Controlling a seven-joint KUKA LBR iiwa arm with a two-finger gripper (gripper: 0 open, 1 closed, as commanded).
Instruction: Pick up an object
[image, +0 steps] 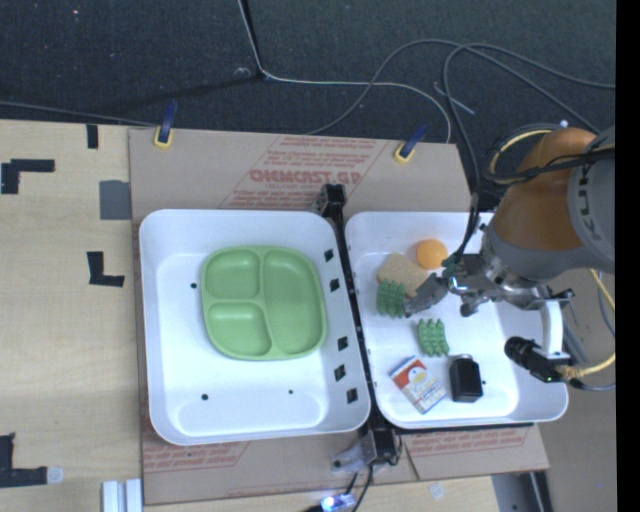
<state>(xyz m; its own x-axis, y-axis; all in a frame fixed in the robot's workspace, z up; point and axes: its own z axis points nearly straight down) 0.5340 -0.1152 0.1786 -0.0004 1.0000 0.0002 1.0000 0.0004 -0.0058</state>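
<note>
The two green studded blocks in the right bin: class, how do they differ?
The upper green studded block looks darker and touches the tan sponge-like block; the lower green studded block looks paler and lies apart, nearer the black box. Both are small, green and lie in the right white bin.

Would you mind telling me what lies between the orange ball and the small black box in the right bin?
In the camera view, a green studded block lies roughly between the orange ball and the black box, with the gripper just above it.
</note>
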